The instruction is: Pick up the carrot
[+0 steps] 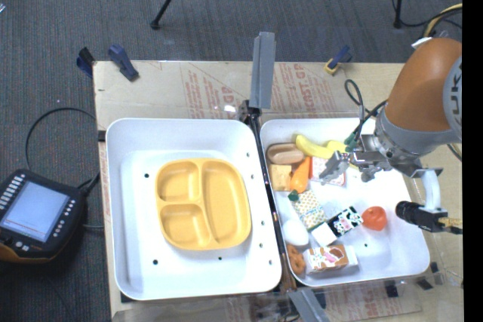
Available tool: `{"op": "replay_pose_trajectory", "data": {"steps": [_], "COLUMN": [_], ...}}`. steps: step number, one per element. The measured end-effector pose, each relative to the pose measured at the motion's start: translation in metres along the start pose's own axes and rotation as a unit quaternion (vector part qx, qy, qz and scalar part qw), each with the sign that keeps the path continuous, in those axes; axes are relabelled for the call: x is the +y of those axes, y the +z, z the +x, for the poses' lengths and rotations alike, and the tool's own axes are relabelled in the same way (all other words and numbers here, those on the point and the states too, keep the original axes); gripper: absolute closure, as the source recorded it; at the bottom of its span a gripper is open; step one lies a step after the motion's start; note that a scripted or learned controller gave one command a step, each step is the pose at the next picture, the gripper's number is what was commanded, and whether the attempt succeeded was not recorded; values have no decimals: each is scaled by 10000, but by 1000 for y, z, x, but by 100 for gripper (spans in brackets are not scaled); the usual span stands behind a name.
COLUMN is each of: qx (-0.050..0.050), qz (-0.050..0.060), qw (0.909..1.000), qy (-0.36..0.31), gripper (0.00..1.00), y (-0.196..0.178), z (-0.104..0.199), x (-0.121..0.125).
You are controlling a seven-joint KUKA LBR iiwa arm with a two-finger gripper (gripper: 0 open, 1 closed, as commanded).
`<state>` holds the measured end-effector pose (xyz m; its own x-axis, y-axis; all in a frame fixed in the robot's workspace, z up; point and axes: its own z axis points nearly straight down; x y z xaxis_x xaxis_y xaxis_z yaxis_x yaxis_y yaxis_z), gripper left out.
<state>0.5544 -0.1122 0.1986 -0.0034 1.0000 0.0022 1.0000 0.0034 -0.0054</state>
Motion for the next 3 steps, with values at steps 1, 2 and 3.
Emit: {"op": "replay_pose_trajectory", "data": {"steps": [1,2,3], "qx": [-1,7,-6], "qz": [2,8,-67], "qw": [9995,9996,9987], "qy": [-325,-282,-502], "gripper": [0,100,100], "y": [113,103,6], "z": [23,20,68], "x": [17,17,92]}}
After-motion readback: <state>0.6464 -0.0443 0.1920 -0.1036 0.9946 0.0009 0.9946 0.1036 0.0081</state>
